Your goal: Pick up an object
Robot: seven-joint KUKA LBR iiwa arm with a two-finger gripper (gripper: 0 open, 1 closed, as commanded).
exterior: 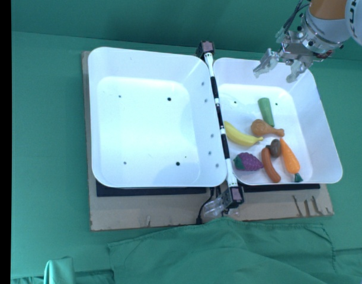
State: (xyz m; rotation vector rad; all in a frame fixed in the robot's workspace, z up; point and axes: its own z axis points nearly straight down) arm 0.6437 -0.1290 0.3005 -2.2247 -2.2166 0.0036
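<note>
Fingers (282, 64) spread apart, holding nothing, above right bin's (323, 129) far rim; no legible writing.

Robot test lab, not a home. Bench (44, 129) draped in green cloth; two white bins (148, 117) on a cardboard sheet (139, 218); toy plastic food (266, 147) as test pieces; industrial arm (338, 5) overhead.

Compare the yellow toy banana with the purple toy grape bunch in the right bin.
The yellow toy banana is long, slim and curved; the purple toy grape bunch is short, plump and bumpy. The banana lies farther from the camera, the grapes nearer. Both lie near the bin's left wall.
</note>
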